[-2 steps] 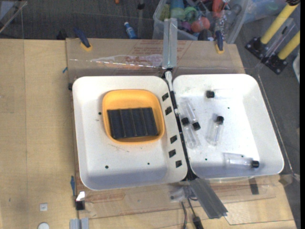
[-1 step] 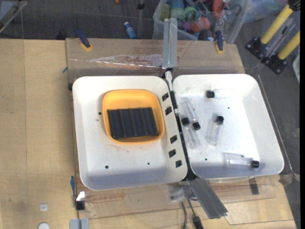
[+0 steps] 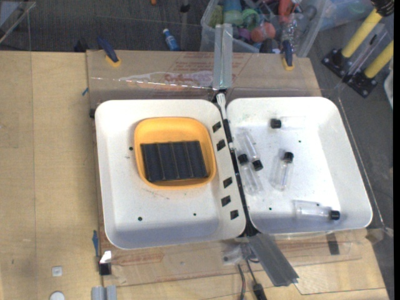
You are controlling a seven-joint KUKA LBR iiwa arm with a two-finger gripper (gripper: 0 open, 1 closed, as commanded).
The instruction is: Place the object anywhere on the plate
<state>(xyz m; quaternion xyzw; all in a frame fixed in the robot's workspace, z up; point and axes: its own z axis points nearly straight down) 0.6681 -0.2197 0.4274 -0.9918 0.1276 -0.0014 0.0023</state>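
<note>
In the left bin (image 3: 119, 192) lies a yellow-orange plate (image 3: 172, 125) with rounded corners. A black ribbed rectangular block (image 3: 174, 160) lies flat on the plate and covers most of its middle. Several clear vials with black caps are scattered in the right bin (image 3: 350, 167). One vial (image 3: 249, 149) is near the divider, another (image 3: 281, 170) lies mid-bin, and a third (image 3: 311, 210) lies near the front right corner. A lone black cap (image 3: 275, 124) sits toward the back.
A ridge with black clips (image 3: 225, 167) divides the two bins. A clear box of coloured toys (image 3: 262, 8) stands behind the bench. A yellow and black stand (image 3: 365, 33) is at the back right. Wooden bench surface (image 3: 44, 167) stretches to the left.
</note>
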